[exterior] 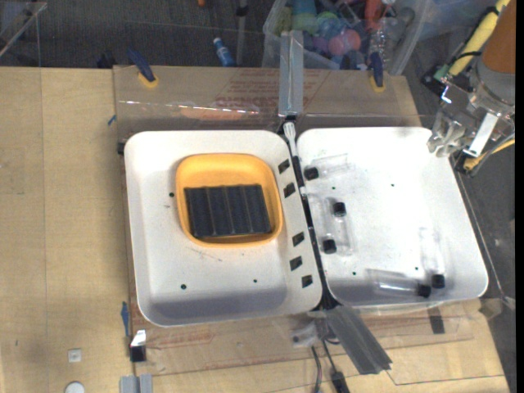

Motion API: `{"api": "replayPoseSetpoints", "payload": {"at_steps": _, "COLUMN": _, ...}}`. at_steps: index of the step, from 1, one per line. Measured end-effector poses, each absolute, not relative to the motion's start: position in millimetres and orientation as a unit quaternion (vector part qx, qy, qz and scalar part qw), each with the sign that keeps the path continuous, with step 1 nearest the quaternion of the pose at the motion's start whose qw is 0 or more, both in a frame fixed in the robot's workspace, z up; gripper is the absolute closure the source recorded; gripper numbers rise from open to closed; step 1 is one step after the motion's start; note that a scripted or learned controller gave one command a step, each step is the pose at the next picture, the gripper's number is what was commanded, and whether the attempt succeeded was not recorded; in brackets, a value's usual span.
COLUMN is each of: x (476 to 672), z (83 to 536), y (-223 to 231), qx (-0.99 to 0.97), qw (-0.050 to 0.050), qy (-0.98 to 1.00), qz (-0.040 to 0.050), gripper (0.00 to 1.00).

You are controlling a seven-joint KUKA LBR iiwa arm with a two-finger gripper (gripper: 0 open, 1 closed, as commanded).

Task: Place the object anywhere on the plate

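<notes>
My tool (pixel 455 141) is hanging over the right bin's (pixel 458 219) far corner; I cannot tell its grip. Beside that bin, a yellow plate (pixel 228 169) is holding a black block (pixel 227 211). Behind it, a toy box (pixel 344 11) is sitting past the tan surface (pixel 57 219).

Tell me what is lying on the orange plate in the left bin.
A dark ribbed rectangular object lies flat on the orange plate, covering most of its middle. The plate surface beneath it is hidden.

Two bins side by side on the tabletop (pixel 57 219). In the left bin (pixel 147 285): a plate (pixel 187 170), a ridged slab (pixel 228 211) on it. In the right bin (pixel 393 170): several clear tubes (pixel 337 219), near the divider and near the front right corner. Above the right bin's far right corner: the end effector (pixel 458 142).
</notes>
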State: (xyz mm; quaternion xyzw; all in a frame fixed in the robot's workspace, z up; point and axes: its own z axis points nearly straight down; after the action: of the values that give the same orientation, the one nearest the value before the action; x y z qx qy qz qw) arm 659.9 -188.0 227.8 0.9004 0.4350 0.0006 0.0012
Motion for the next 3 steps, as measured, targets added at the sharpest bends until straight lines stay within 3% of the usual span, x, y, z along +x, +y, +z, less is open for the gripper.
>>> {"api": "replayPoseSetpoints", "payload": {"at_steps": 3, "x": 668.0, "z": 303, "y": -208, "qx": 0.75, "qw": 0.002, "qy": 0.661, "qz": 0.0009, "gripper": 1.0}}
